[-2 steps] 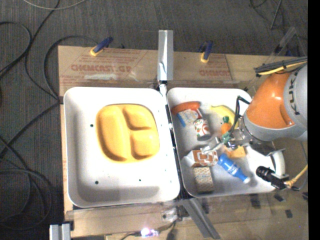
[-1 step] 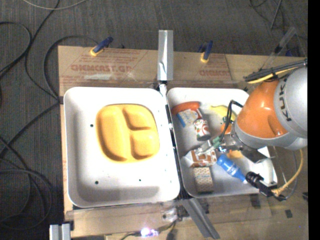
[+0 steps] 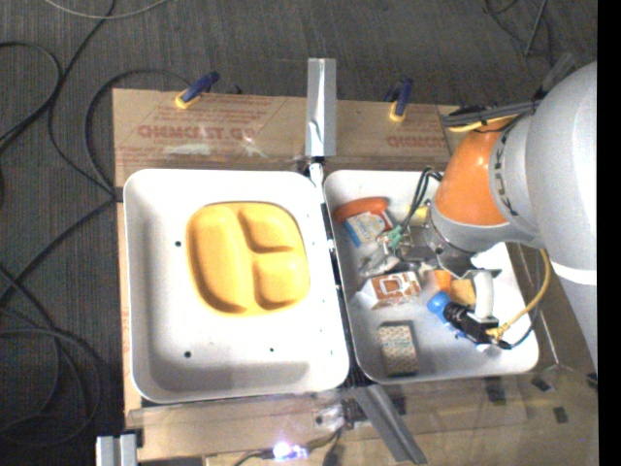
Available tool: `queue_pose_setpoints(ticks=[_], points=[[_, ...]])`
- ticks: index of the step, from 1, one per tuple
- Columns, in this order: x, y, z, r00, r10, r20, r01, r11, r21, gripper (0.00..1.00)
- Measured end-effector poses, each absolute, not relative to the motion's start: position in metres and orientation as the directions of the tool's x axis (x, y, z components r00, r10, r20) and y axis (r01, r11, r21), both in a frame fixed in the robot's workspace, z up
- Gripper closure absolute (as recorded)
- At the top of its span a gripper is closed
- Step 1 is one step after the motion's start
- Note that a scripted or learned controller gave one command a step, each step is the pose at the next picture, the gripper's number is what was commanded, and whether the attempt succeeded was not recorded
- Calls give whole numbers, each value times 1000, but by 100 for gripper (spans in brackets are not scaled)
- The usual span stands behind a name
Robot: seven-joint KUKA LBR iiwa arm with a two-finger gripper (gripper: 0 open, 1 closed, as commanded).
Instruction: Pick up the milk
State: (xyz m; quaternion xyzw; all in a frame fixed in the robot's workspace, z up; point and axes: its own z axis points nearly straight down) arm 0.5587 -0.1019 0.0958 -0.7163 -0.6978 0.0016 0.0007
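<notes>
- A cardboard-covered worktop [image 3: 243, 129] on dark carpet [image 3: 58, 260] bears two white bins.
- The small white-and-orange milk carton [image 3: 396, 286] lies in the right bin [image 3: 519, 357].
- The grey arm [image 3: 543, 163] hangs over it; its jaws' state cannot be told.

Reaching in from the right, one grey arm [image 3: 572, 163], bulky and bent downward. Just above the tool [image 3: 412, 250], an orange band [image 3: 475, 183] round the wrist. Tool pointing down and to the left, low, partly hidden beneath the wrist. Green and yellow cables looping beside the tool.
</notes>
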Motion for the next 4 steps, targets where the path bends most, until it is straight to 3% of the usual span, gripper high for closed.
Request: queue_pose_setpoints(ticks=[1, 2, 3, 4], points=[[514, -98, 90, -125, 992, -7, 992, 125, 18, 0], [515, -97, 100, -126, 992, -3, 992, 126, 18, 100], [489, -33, 182, -113, 994, 0, 994, 113, -4, 100], [489, -33, 182, -113, 994, 0, 994, 113, -4, 0]])
